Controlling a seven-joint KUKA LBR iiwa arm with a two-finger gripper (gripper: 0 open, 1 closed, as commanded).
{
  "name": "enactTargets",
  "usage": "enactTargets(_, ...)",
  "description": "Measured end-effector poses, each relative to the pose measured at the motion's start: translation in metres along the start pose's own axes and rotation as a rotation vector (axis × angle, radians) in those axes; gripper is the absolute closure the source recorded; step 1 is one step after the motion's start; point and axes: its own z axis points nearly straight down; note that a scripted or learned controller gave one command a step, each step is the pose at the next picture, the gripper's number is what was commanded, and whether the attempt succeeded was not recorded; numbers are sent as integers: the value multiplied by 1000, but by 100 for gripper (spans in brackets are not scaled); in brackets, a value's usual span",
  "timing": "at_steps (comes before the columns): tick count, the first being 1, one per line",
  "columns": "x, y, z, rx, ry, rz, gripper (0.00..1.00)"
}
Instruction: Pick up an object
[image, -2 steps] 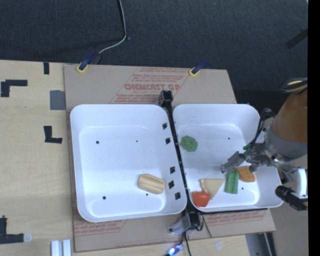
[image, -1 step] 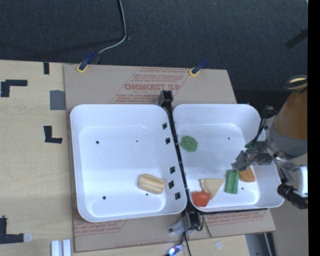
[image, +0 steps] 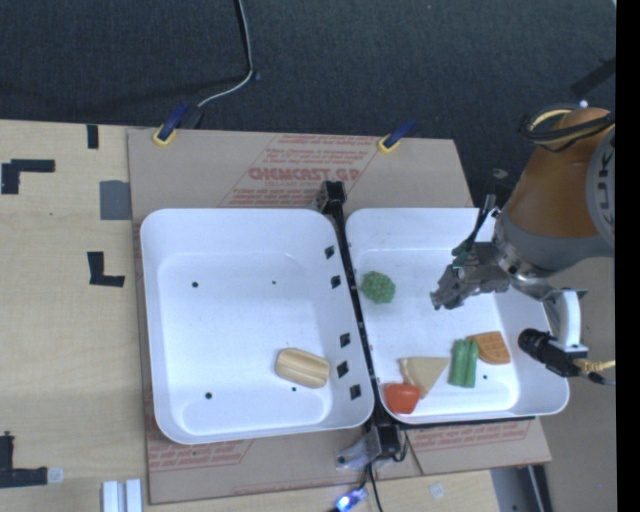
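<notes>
End effector (image: 447, 293) positioned over right bin (image: 430, 222), above bare floor between green broccoli piece (image: 377, 287) and the cluster at the near edge. Finger spread impossible to tell at this resolution; nothing visibly held.

Candidate objects, right bin: broccoli piece near the divider, well apart from other items. Green cylinder (image: 463, 362) standing just beside orange waffle-like piece (image: 491, 347), apparently touching. Pale wedge (image: 424, 372) lying next to red piece (image: 401, 398) at the front rim, close to the wall.

Left bin (image: 165, 235): single tan bread roll (image: 302, 367) toward the near right corner, clear of the walls.

Handling assessment, judged only: all items likely light toy food, probably plastic or foam, rigid to slightly yielding, not fragile. Smooth surfaces likely slippery. Broccoli piece best prospect: isolated, nearest the end effector, bumpy top offering purchase; grip across its crown advised. Green cylinder: grip across narrow sides, risk of disturbing waffle-like neighbour. Red piece and wedge poorly placed, wall clearance doubtful.

Both bins seated side by side on cardboard sheet (image: 290, 170) over tabletop (image: 60, 330).
</notes>
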Motion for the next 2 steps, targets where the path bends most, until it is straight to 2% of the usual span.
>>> enactTargets(1,50,-1,-67,-2,0,0,100)
enactTargets(2,76,21,-231,-16,-1,2,100)
